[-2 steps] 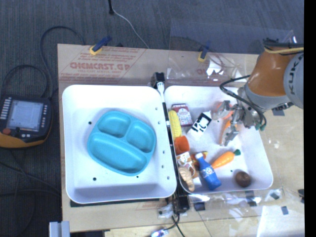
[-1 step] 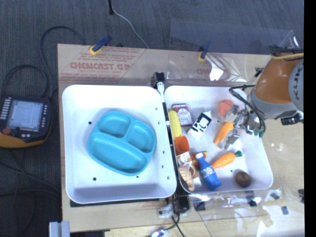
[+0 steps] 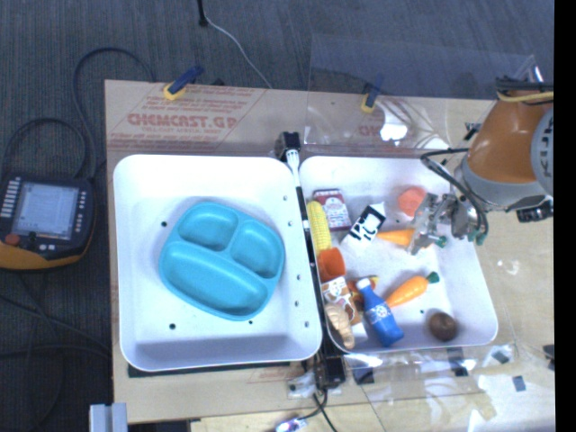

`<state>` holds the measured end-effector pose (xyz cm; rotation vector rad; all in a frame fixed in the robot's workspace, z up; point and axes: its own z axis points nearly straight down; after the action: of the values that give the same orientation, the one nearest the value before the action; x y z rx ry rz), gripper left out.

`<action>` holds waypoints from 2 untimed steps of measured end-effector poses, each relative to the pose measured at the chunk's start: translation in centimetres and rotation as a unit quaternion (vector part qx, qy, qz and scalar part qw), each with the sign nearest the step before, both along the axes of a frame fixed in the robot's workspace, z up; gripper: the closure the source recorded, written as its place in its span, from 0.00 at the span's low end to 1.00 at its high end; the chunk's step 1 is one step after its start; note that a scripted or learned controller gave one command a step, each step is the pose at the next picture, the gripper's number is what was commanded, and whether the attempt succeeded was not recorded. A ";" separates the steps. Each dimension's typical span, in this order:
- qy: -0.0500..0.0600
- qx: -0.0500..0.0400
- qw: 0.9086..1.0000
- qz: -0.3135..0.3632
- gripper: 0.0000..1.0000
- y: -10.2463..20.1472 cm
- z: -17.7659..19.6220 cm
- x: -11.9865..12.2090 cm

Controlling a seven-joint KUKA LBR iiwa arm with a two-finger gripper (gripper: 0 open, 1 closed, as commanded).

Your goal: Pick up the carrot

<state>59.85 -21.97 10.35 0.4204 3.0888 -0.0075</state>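
Two shallow white bins are seen side by side on the bench. A blue divided plate (image 3: 222, 257) is laid in the middle of the left bin (image 3: 135, 331). The right bin (image 3: 477, 282) is filled with toy food: the carrot (image 3: 407, 290) is found toward the bin's front edge, lying at a slant with its green top pointing to the right wall, just right of a blue bottle (image 3: 378, 313) and up-left of a brown round item (image 3: 440, 324) in the front right corner. A second orange piece (image 3: 394, 237) is seen nearer the middle, just left of the gripper (image 3: 428, 228). A corn cob (image 3: 317, 224) is laid along the left wall, with a small dark red packet (image 3: 336, 211) beside it and a black-and-white card (image 3: 366, 224) near the centre. A pink round item (image 3: 412, 199) is set toward the back edge. The gripper is positioned low over the right half of the bin, apart from the carrot. Whether anything is pinched cannot be told.
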 end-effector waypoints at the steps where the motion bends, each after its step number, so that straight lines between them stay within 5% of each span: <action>1: 0.005 -0.001 0.994 0.108 1.00 6.7 -1.2 -6.4; 2: 0.004 -0.001 0.994 0.108 0.00 6.7 -1.2 -6.3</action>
<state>53.53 -15.30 9.14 0.0845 3.1237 -0.0084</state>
